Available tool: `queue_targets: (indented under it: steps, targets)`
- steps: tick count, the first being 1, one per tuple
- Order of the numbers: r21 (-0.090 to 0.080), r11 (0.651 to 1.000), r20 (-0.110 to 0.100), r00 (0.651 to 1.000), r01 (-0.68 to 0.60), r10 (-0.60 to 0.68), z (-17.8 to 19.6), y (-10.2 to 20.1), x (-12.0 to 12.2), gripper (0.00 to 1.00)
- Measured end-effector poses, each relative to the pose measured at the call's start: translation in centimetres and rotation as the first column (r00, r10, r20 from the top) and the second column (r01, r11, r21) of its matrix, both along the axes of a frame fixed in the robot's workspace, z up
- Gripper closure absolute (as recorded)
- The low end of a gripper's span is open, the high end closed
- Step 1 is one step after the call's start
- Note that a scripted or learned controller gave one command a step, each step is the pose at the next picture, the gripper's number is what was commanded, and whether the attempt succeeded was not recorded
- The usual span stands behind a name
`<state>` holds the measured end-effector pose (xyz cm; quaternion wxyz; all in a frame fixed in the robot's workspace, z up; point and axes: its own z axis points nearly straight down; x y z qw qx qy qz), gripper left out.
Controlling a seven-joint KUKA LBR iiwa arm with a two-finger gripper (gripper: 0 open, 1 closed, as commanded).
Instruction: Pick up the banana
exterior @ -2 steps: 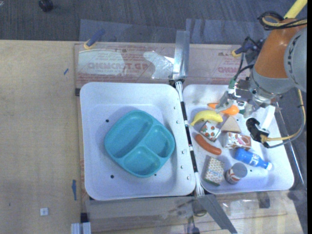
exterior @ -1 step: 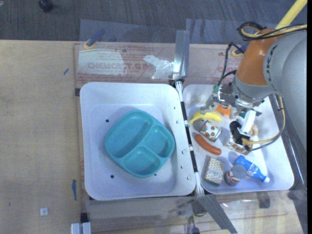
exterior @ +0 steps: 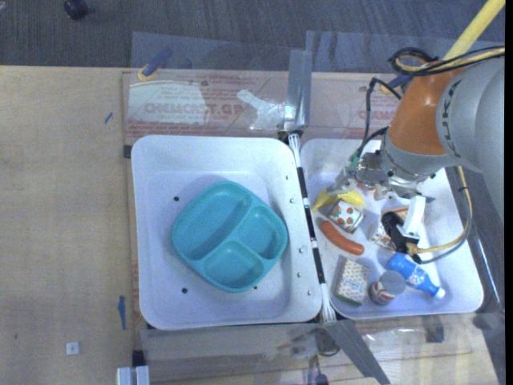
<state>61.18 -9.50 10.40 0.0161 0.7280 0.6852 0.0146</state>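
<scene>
Left bin (exterior: 152,215): teal divided plate (exterior: 230,235). Right bin (exterior: 469,287): banana (exterior: 335,200) at left-centre, above hot dog (exterior: 342,237); gripper (exterior: 370,178) just beside it. Step judged: approach, descent onto banana next. Arm (exterior: 449,111) hides pincer; open or closed, cannot tell. Banana partly covered.

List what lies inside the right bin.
In the right bin: banana beside a small carton, hot dog, cracker box, can, blue bottle. The arm covers the bin's far part, so anything beneath it is hidden.
</scene>
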Motion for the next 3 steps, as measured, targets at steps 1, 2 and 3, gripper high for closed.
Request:
queue_targets:
  steps: [1,2,3]
  targets:
    - [0.002,1.0,-0.005,1.0,0.001,-0.001,0.8,0.0,-0.1,1.0]
    - [0.002,1.0,-0.006,1.0,0.001,-0.001,0.8,0.0,-0.1,0.0]
    - [0.002,1.0,-0.039,0.999,0.011,-0.011,-1.7,-1.9,3.1,0.0]
